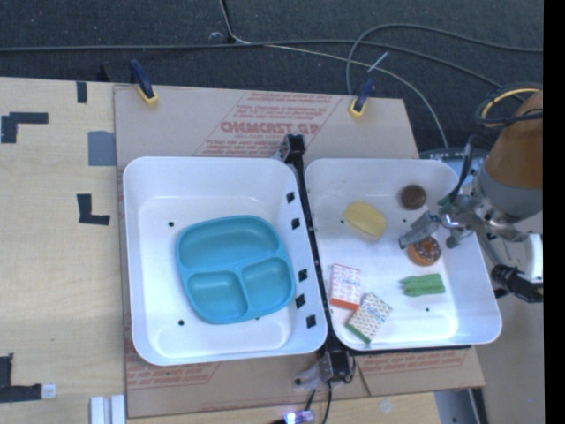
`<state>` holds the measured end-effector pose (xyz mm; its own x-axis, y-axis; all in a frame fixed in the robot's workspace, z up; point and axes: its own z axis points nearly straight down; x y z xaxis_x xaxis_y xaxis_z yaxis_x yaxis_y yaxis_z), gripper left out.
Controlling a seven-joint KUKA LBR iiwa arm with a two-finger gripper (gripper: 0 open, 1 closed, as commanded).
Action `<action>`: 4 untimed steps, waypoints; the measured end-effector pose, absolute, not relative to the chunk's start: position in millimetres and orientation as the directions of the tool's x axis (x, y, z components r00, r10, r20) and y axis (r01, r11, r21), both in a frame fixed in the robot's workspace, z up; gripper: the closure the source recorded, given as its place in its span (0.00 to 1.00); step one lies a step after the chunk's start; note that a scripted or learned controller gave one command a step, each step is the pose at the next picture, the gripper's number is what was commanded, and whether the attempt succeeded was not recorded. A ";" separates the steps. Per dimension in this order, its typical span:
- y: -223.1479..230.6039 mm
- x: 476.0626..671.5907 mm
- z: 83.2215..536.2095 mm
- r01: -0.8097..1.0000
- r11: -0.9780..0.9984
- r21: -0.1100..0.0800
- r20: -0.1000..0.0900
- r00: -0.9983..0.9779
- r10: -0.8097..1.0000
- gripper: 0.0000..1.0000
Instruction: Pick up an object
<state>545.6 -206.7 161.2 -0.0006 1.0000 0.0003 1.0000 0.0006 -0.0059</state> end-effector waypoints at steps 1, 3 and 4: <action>-207.6 543.9 117.9 1.000 0.001 -0.004 0.000 -0.001 1.000 0.00; -214.5 550.6 107.0 1.000 0.000 0.025 -0.020 0.001 1.000 1.00; -218.9 544.3 153.8 1.000 0.000 0.003 -0.001 0.000 1.000 1.00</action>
<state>544.3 -218.9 153.8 -0.0001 1.0000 -0.0013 1.0000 0.0001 0.0027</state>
